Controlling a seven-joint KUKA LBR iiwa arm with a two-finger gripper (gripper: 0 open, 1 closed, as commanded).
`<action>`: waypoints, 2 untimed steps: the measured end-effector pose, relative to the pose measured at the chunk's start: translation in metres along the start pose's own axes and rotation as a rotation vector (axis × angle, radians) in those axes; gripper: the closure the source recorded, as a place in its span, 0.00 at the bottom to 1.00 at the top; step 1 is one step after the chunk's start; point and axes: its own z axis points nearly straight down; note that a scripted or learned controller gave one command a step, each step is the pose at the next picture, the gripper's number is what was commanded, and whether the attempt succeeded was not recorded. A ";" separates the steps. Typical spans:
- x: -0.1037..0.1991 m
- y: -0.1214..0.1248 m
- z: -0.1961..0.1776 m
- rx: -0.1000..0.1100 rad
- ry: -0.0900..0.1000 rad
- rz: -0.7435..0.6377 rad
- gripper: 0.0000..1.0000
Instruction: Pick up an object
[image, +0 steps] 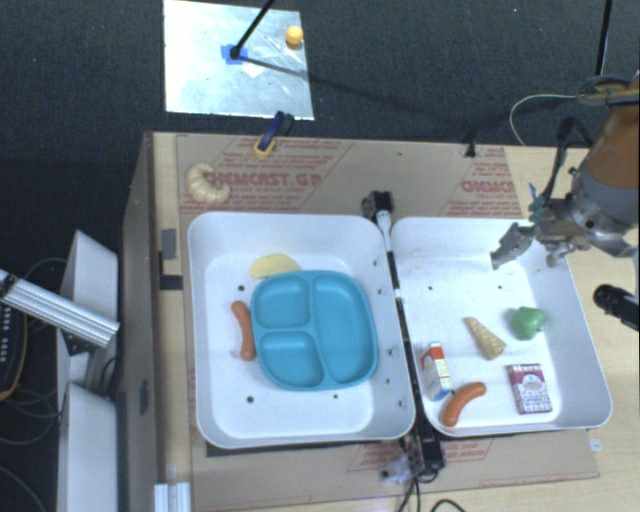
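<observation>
Right now you have the arm (612, 170) reaching in from the right, with the end effector (530, 245) over the upper right part of the right bin (440, 250). Its two fingers (505, 250) look spread apart, and nothing sits between them, so it is released and carrying nothing.

Below it in that same bin you can see five things. A green lump (528, 321) lies nearest the end effector, toward the bin's right side, and a tan wedge (485, 337) rests just to its left. Lower down, a dark red box (529, 388) lies flat near the right rim. An orange sausage (463, 402) lies slanted near the front rim, and a small white and red carton (434, 368) sits just above it, close to the divider between the bins. None of these touch the end effector.

Over in the left bin (215, 300) a blue sectioned tray (313, 328) takes up the middle. A second orange sausage (243, 330) lies just beside the tray's left edge, and a pale yellow piece (274, 265) sits at the tray's upper left corner, partly tucked against it.

Behind the bins, on the brown counter (330, 170), you have a cream curled object (205, 181) at the far left and a blue and yellow tool (272, 133) at the back edge.
</observation>
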 end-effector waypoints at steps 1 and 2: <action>-0.028 -0.029 0.092 0.002 0.000 0.002 0.00; -0.019 -0.035 0.159 0.001 0.001 0.001 0.00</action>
